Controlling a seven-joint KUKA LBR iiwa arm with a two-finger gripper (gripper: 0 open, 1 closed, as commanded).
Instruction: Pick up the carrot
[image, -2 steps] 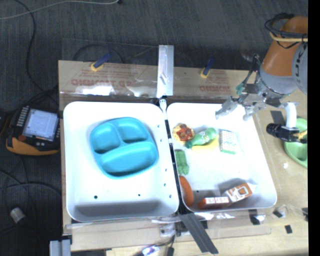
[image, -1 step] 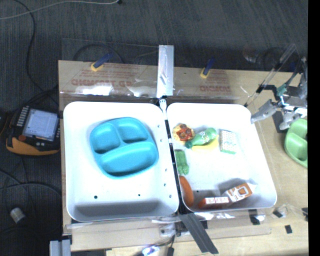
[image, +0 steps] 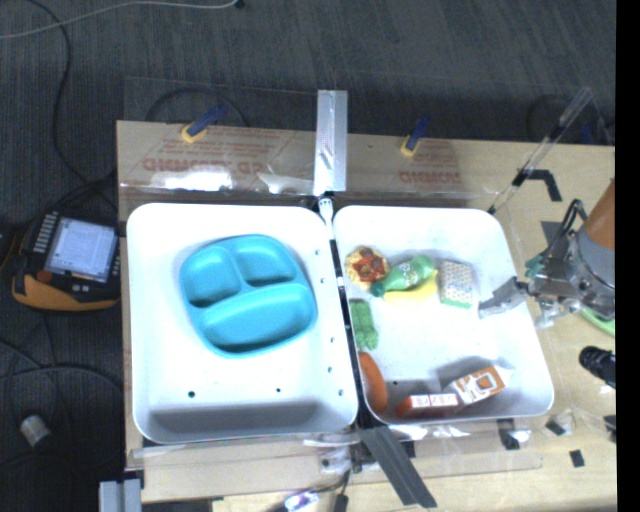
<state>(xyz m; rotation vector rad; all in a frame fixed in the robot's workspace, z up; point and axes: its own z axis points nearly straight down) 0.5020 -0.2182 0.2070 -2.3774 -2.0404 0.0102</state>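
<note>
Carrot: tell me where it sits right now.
In the camera view, the carrot lies in the right bin, at its lower-left corner against the wall between the bins, just below the green vegetable and left of the red packet.

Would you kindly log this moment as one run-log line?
gripper: over right white bin edge, holding nothing | orange tapered carrot: lying at bin's front-left, untouched | blue divided plate: in left bin

A pale wooden bench (image: 570, 175) stands on dark grey carpet (image: 60, 120), where black cables (image: 45, 45) trail beside a small device with a screen (image: 72, 255).
</note>
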